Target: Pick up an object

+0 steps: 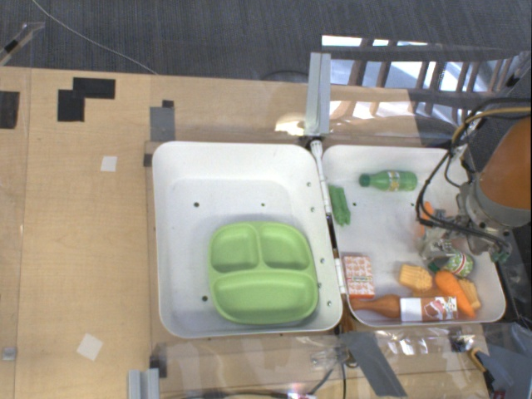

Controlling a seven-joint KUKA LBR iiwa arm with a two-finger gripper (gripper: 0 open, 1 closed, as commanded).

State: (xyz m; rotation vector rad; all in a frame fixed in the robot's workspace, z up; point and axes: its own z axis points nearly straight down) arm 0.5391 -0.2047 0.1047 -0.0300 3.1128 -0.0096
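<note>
The arm enters from the right and its gripper [453,243] hangs low over the right side of the right bin [378,223]. The wrist body covers the tool end, so whether the fingers are wide, narrow or holding anything cannot be told.

Candidate objects lie in the right bin. Nearest the gripper is a cluster at the lower right: a small can with a green and red label [456,263], an orange carrot-shaped toy [455,293], and a yellow corn-like piece [415,277]. Which of these the arm is aimed at cannot be determined; the can lies closest beneath it.

Handling, as judged from appearance:
- Can: probably light, rigid and smooth. Grasp across the round body; a curved wall may slip under a shallow grip.
- Carrot toy: light, stiff plastic, tapered. Grasp across the thick middle.
- Green bottle [388,180]: rigid, rounded, prone to roll. Grasp across the belly.

Orientation:
- Carrot toy: long axis runs diagonally, upper left to lower right.
- Green bottle: lies on its side near the far wall, long axis left to right, cap end toward the left.
- Sauce bottle [407,307]: lies along the near wall, long axis left to right, narrow neck to the left.

The left bin [179,223] holds a green divided plate [263,272]
</note>
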